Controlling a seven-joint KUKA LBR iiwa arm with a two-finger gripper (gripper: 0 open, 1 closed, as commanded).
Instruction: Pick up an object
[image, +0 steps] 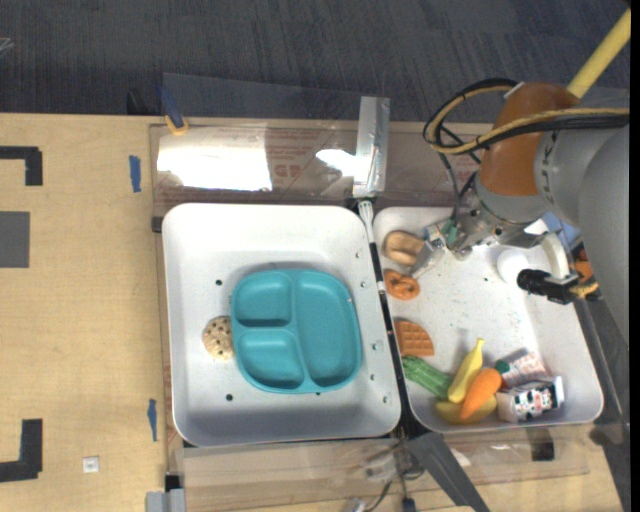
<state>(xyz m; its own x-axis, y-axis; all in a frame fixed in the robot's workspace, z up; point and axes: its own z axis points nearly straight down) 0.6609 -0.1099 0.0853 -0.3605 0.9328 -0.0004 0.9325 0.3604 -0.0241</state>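
Observation:
My gripper (438, 243) is low in the upper left corner of the right bin (478, 302), just right of a tan bread roll (401, 246); whether it touches the roll is unclear. Below the roll lie an orange pretzel-like ring (402, 287) and an orange waffle piece (414, 338). At the bin's front sit a green vegetable (425, 376), a yellow banana (466, 370), an orange carrot (481, 393) and two small cans (528, 399). I see nothing lifted off the bin floor.
The left bin (190, 240) holds a teal divided plate (298, 330) with a speckled cookie (218, 337) at its left edge. The grey arm (560, 170) and its cables cover the right bin's upper right. A clear panel (260, 160) stands behind the bins.

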